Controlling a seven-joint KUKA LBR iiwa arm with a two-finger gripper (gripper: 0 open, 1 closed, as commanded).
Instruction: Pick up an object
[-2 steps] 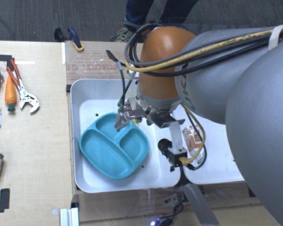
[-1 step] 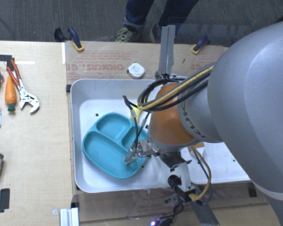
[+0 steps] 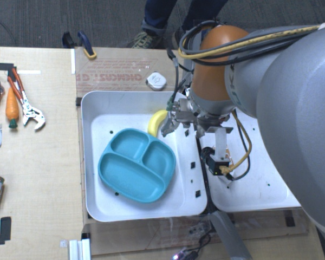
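Lying in the left bin (image 3: 92, 145) is a blue plate (image 3: 136, 164) with three parts. Just past its top edge sits a yellow banana (image 3: 156, 122). My gripper (image 3: 172, 124) hangs right beside the banana; whether my jaws are spread, I cannot tell. To the right is the other bin (image 3: 260, 188).

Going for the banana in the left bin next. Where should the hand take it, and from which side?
Judging by its pose, grip the banana across its narrow body near the middle, coming straight down from above. It lies flat on the bin floor, curved, with its lower end close to the blue divided plate's rim, so a sideways approach looks cramped. The hand is already beside it.
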